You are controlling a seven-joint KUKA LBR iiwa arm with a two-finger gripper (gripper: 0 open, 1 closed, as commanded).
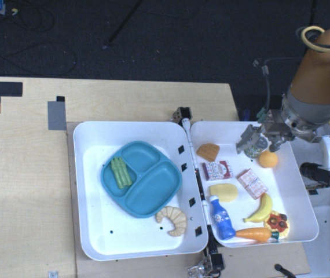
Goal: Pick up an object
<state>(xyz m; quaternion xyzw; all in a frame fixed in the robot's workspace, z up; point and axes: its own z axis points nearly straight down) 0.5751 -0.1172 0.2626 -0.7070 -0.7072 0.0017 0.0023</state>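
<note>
In the camera view, the grey arm with its orange band comes in from the right edge of the counter point(26, 172), and its jaws point(253, 145) hang over the far part of the right bin point(304, 213), near that bin's back rim. Whether the jaws are spread or pressed together cannot be told; the metal parts blur together, and nothing can be seen between them. Just beside them lies a small orange ball point(268, 159), close to the bin's right wall; contact cannot be made out. Toward the bin's left wall sit a brown bread piece point(208, 152), a red-and-white packet point(216, 170) and a yellow lump point(223, 192). A second pink packet point(252, 183) lies in the middle, tilted. Along the near rim are a blue bottle point(221, 218), a banana point(260, 209), a carrot point(252, 234) and a red and yellow toy point(278, 223) in the near right corner. The left bin point(90, 149) holds a blue divided plate point(145, 181) with a green vegetable point(120, 173) in its left compartment, and a croissant point(173, 220) near the plate's near edge.
</note>
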